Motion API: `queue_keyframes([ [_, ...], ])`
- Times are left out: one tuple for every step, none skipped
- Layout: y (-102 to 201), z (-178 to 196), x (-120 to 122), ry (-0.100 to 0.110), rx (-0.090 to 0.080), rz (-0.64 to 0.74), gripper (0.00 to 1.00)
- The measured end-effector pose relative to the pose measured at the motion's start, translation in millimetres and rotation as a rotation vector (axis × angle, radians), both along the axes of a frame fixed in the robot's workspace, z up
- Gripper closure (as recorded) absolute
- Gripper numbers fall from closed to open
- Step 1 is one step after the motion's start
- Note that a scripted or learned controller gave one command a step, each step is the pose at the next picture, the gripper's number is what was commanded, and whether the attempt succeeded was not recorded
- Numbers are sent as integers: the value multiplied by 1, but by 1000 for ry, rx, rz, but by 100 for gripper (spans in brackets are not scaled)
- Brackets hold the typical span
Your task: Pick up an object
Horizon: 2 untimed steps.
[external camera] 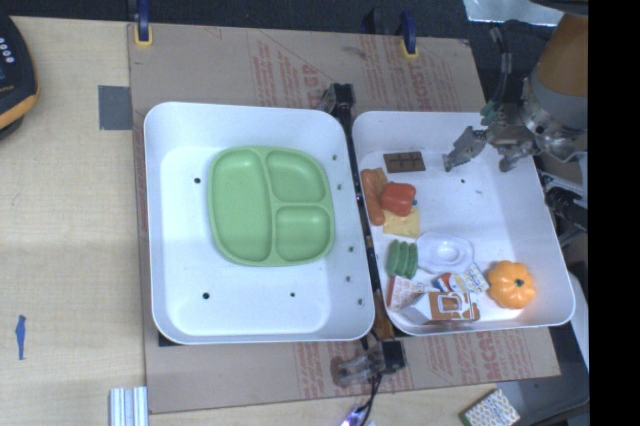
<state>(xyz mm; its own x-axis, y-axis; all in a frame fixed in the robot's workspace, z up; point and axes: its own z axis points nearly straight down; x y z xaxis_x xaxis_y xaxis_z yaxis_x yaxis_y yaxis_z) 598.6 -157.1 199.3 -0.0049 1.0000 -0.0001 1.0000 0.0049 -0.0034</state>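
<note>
I see the gripper (488, 150) hanging over the right bin (520, 214) near its far right corner, fingers spread and holding nothing. Below it the toys crowd the bin's left and near edges: a brown bar (404, 162), a red pepper (397, 198), a green vegetable (402, 259) and an orange pumpkin (511, 284). In the left bin (180, 294) lies a green divided plate (270, 205).

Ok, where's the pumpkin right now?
The pumpkin sits in the right bin's near right corner, just right of the packets.
</note>
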Motion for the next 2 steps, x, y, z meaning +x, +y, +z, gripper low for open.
queue_keyframes([
  [62,-109,27,6,2,6,0],
  [61,-107,7,-1,-2,-2,0],
])
